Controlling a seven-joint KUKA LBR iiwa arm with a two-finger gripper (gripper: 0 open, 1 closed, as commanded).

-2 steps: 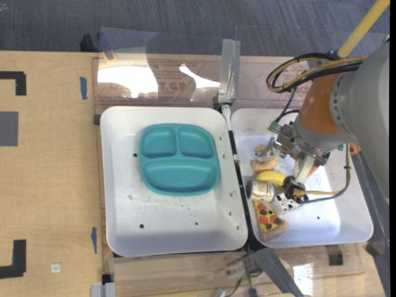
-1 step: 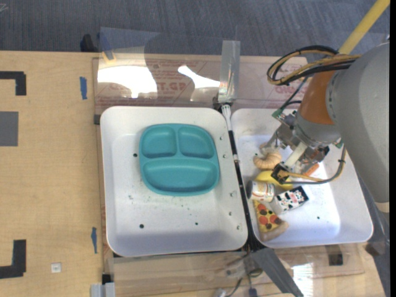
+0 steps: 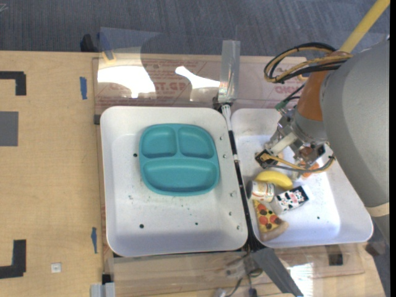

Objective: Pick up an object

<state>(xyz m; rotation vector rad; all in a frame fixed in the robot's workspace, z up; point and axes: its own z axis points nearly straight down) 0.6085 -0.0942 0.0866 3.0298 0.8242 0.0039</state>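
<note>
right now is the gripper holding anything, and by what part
It cannot be told. The gripper is down in the right bin close to the banana, but no hold is visible.

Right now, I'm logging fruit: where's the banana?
Camera view: the banana lies in the right-hand bin near its left wall, just below the gripper, above the pizza slice.

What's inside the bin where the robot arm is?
A yellow banana, a toy pizza slice, a black-and-white block and a small white-and-red thing lie in the right bin. The arm covers the bin's far right part, so anything there is hidden.
</note>
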